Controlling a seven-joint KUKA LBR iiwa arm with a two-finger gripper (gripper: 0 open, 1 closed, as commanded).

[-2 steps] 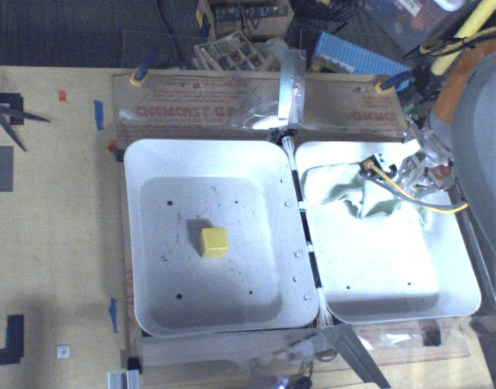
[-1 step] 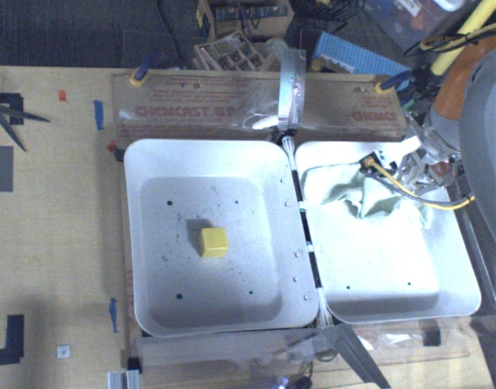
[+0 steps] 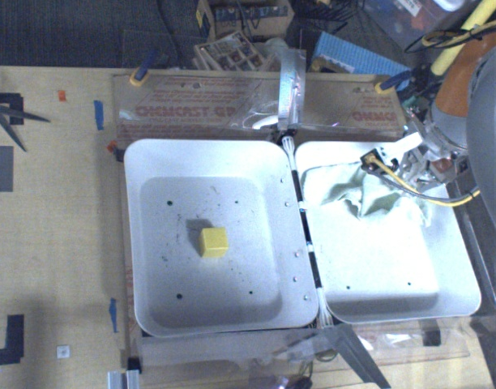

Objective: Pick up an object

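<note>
A small yellow block (image 3: 214, 242) lies near the middle of the left bin (image 3: 151, 168). A crumpled pale green cloth (image 3: 363, 196) rests in the far part of the right bin (image 3: 410, 290). My gripper (image 3: 412, 170) hangs over the far right corner of the right bin, just beside the cloth's upper right edge. The cloth's top edge reaches up towards the gripper, but whether they touch is not clear.
A metal divider (image 3: 301, 217) separates the two bins. Cardboard sheets (image 3: 199, 108) lie behind the bins, with clamps at their corners. Boxes and cables crowd the floor beyond the bench.
</note>
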